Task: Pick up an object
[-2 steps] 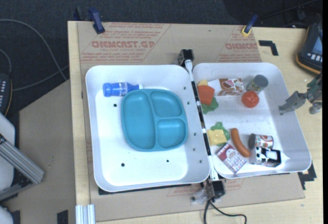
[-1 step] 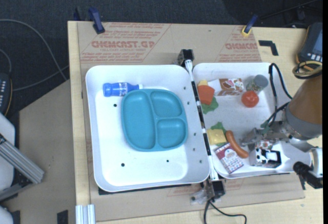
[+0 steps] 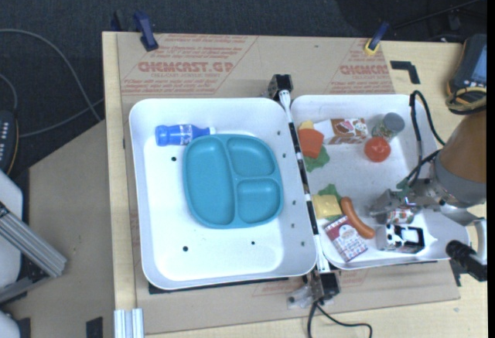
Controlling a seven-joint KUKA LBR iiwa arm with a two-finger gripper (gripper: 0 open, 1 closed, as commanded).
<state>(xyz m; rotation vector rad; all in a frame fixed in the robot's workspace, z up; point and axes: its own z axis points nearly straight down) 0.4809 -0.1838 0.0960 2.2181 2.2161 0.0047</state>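
Note:
The right bin (image 3: pixel 352 108) holds several small items. At the back sit an orange-red pepper (image 3: pixel 311 141), a printed packet (image 3: pixel 349 130), a grey can (image 3: pixel 389 124) and a red tomato (image 3: pixel 377 149). Near the front lie a green and yellow piece (image 3: pixel 328 202), an orange sausage (image 3: pixel 356 219), a red card box (image 3: pixel 344 237) and a black-and-white object (image 3: pixel 404 237). My gripper (image 3: pixel 393 209) reaches in from the right and hangs low over the bin's front right, just above the black-and-white object. A small red-and-white item (image 3: pixel 403 215) lies right at its tip.
The left bin (image 3: pixel 155 228) carries a blue divided plate (image 3: pixel 232 179) and a blue bottle (image 3: pixel 181 134) at its back left. The grey arm with its orange band (image 3: pixel 468 151) crosses the right bin's right wall. Cables run along the right side.

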